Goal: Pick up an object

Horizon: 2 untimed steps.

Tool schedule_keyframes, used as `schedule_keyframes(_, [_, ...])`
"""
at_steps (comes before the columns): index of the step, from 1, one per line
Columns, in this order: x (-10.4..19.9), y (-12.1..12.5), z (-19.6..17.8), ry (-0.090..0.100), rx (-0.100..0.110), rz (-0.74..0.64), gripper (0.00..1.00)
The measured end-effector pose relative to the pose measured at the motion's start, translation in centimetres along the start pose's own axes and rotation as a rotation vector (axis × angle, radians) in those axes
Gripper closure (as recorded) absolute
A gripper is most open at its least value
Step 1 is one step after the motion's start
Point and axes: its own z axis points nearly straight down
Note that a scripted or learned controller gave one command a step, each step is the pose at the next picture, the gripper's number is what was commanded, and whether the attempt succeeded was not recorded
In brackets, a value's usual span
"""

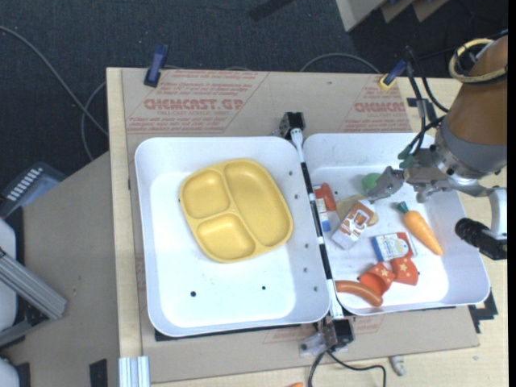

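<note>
My arm (482, 103) comes in from the right over the right bin (476, 285); the left bin (153, 216) lies well off to the left of my fingers, and the yellow plate (234, 208) sits in it, three compartments, nothing on it; my gripper (395, 182) hangs low over the right bin's upper part, and I cannot tell how my fingers stand, nor see anything caught between them; the carrot (422, 230) lies just right of them and below; the carton (353, 224) sits below and a little left; the blue packet (392, 247) lies farther below; the sausage (357, 292) is lowest, with the red pieces (390, 274) just above it; a green thing (372, 182) touches my fingers' left side.
</note>
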Motion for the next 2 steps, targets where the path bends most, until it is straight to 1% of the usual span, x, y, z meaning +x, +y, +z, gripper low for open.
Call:
schedule_keyframes(1, [-3.0,7.2,6.4,-0.001,-0.001,0.000,0.00])
schedule_keyframes(2, [-2.7,7.5,13.7,0.000,0.002,0.000,0.00])
